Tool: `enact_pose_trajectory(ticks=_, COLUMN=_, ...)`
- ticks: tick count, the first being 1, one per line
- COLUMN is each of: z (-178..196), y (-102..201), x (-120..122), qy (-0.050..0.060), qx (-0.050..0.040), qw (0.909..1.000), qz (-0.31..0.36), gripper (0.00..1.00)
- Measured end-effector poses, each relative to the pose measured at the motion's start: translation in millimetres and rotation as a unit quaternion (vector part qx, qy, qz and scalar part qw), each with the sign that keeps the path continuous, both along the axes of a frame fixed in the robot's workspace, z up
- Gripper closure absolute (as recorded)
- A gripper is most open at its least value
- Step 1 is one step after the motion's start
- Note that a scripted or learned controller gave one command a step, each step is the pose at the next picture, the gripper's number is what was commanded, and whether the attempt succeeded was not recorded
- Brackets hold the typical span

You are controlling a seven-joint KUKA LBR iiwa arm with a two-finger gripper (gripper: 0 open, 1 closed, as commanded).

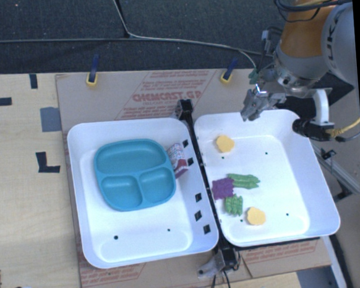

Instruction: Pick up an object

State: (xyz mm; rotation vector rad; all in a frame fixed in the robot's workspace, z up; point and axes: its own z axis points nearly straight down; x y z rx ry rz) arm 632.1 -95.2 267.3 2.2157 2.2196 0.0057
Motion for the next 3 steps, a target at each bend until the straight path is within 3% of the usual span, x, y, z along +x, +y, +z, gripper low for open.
enact_pose_trajectory(ticks=1, z=-6.3, y=50.0, x=13.6, qy=0.004, qx=0.001, qw=1.0, qz=0.002, gripper=1.0)
enact_pose_trajectory(ticks=2, z=-24.0, y=107.7, x=15.1, qy=0.004, qx=0.0012, qw=1.0, qz=0.002, gripper=1.0)
enact_pose_trajectory(ticks=3, z=-19.1, y=161.2, x=17.7, qy=0.004, qx=0.0013, qw=1.0, qz=0.002, gripper=1.0)
